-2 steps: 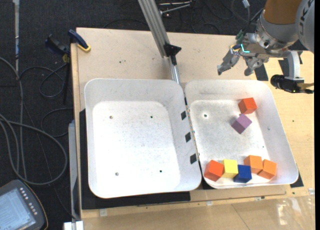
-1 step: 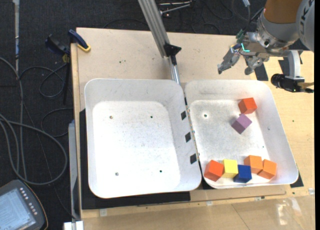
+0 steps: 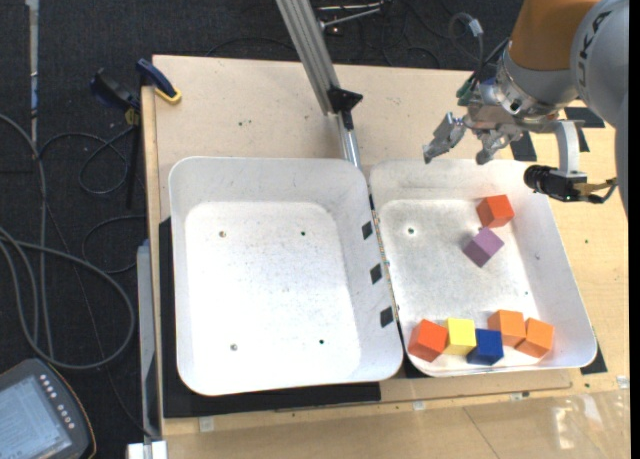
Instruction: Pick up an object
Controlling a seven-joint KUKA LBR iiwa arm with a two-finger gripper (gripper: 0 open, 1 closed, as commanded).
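Note:
My gripper [image 3: 462,145] hangs above the far edge of the right bin [image 3: 570,277], fingers spread open with nothing between them. Below and to its right an orange cube [image 3: 494,210] lies in the right bin, and a purple cube [image 3: 484,246] sits just in front of it. Along the bin's near edge is a row of blocks: an orange one [image 3: 429,338], a yellow one [image 3: 461,334], a blue one [image 3: 488,346] and two more orange ones [image 3: 508,326] [image 3: 538,336].
The left bin [image 3: 190,247] lies beside the right one, with black clips along the shared rim. A slanted metal pole [image 3: 310,47] crosses the far side of the bench. A blue and yellow clamp [image 3: 155,80] sits at the bench's far left corner.

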